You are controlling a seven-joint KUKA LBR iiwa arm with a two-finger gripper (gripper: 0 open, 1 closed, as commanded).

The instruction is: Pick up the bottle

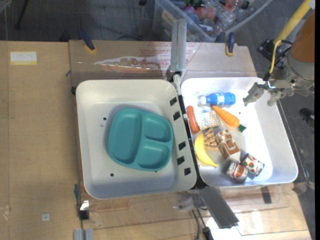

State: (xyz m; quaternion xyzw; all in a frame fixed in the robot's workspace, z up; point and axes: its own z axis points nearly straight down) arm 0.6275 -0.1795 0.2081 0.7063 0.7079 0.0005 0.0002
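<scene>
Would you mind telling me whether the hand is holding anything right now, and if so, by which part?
Nothing is held. The hand hovers open at the right bin's upper right edge, apart from the bottle, which lies on its side on the bin floor.

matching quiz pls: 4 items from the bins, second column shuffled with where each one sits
Items:
1. bottle
2. teal tray
3. banana
4. carrot

Places:
A. left bin, alone near its middle
B. right bin, far end, lying on its side
C. right bin, just below the bottle, green tip pointing right
D. right bin, by the divider, at the left of the pile

Pairs: 1-B, 2-A, 3-D, 4-C
</scene>
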